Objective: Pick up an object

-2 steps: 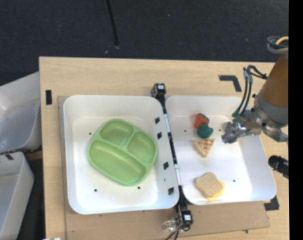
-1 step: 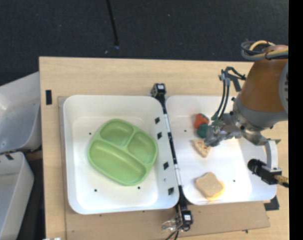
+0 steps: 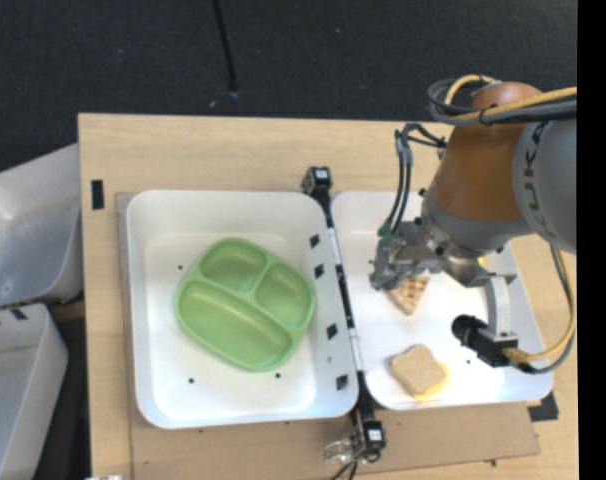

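The arm hangs over the right bin (image 3: 368, 218), its orange band above the wrist. My gripper (image 3: 395, 271) is low in that bin, right beside a small tan pizza-like slice (image 3: 411, 294) that pokes out just below and right of it. A beige bread-like piece (image 3: 419, 371) lies on its own near the bin's front edge, well apart from the gripper. In the left bin (image 3: 153, 388) rests a green divided plate (image 3: 245, 303).
A black divider strip with clips (image 3: 335, 288) runs between the two bins. A black cable connector (image 3: 478, 338) hangs from the arm over the right bin's front right part. The wooden bench (image 3: 233, 148) borders the bins.
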### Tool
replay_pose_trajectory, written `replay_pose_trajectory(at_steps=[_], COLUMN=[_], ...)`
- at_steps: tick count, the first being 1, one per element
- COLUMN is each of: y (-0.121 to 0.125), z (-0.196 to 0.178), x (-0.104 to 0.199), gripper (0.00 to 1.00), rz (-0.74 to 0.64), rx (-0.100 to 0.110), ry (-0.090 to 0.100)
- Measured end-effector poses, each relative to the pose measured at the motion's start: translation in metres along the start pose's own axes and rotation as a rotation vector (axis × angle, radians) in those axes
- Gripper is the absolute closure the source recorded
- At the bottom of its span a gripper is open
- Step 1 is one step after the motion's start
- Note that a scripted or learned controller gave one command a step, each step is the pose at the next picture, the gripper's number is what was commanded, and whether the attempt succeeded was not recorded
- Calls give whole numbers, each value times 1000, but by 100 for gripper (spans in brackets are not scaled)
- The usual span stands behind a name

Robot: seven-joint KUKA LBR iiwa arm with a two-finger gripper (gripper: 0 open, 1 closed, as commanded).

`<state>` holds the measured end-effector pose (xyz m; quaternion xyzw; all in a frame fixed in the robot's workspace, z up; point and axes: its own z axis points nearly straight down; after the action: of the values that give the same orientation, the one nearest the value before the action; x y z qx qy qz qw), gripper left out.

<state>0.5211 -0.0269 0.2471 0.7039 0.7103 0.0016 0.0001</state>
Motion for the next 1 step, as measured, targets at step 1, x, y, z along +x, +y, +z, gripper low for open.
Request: replay_pose_trajectory(at_steps=[1], y=[-8], z=[6], x=[44], gripper=[100], rz=[4], rx=[2], ry=[-2])
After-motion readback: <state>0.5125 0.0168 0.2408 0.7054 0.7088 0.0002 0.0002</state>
